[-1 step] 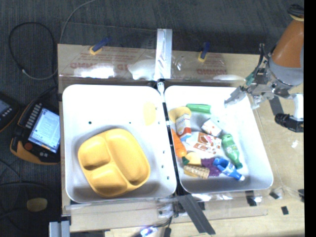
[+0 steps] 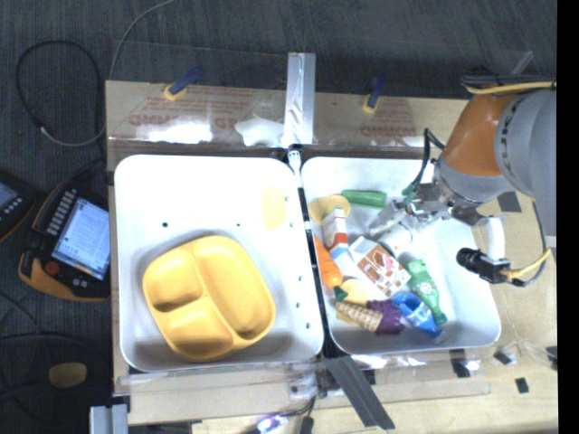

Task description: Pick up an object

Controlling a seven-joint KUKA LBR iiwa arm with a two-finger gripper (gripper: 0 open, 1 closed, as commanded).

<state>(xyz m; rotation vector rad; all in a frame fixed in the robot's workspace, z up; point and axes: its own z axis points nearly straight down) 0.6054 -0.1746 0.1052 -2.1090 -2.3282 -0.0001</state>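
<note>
Clutter fills my right bin (image 2: 470,269); the hand (image 2: 404,213) hovers at its upper part, and I cannot tell its state. Nearest is the green marker (image 2: 364,197), just left of the hand, lying left-right

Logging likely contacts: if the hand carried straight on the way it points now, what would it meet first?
Probably the red-and-white packet, lying down-left of the hand in the right bin; depth is unclear from this slanted view.

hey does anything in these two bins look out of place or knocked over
Nothing looks spilled or broken. The right bin holds a loose jumble of small items lying on their sides, piled toward its left. The yellow divided tray sits askew in the left bin.
</note>
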